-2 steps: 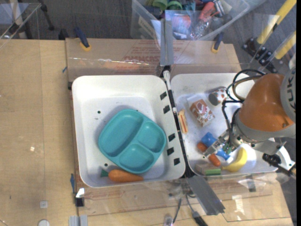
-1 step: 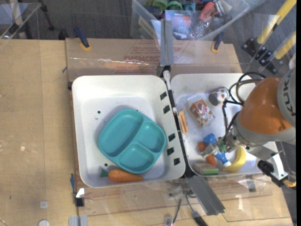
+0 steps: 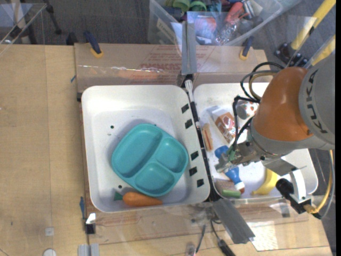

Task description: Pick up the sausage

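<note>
Two shallow white bins side by side. The left bin holds a teal divided plastic plate and, at its near edge, an orange toy carrot. Neither matters to this job.

Just right of the divider, against the left wall of the right bin, lies a thin reddish stick-shaped piece. I take it for the sausage, though it is small and I am not certain. To its right and a little farther off is a clear-wrapped brownish packet.

The gripper hangs low over the clutter in the middle of the right bin, under the grey arm with the orange band. I cannot tell whether it is spread or pressed together, and I see nothing held.

Risks as I judge them:
- The gripper sits right of and nearer than the sausage, over blue pieces and a blue-and-white bottle. Closing here would likely grab the wrong item.
- The sausage hugs the wall, so a descent may strike the divider or roll it.
- A yellow rounded toy near the arm could be knocked.
</note>
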You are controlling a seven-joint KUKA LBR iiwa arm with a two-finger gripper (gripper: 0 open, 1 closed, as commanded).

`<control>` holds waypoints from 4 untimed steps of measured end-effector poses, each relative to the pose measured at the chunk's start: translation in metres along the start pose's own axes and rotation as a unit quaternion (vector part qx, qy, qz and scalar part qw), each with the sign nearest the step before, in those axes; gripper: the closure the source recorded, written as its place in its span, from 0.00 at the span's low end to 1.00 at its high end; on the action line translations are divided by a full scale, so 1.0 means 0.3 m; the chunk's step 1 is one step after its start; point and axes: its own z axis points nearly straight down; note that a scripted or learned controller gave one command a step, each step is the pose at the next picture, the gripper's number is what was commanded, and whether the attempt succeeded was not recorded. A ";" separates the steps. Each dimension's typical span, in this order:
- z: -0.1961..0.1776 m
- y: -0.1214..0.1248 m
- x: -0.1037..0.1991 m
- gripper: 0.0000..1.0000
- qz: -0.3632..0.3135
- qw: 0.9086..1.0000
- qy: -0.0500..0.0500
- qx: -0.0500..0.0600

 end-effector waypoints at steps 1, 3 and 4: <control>-0.001 0.139 -0.230 1.00 0.166 0.986 -0.001 0.000; 0.256 -0.068 -0.362 0.00 0.073 0.997 -0.002 -0.005; 0.295 -0.054 -0.288 0.00 0.083 0.997 -0.004 -0.011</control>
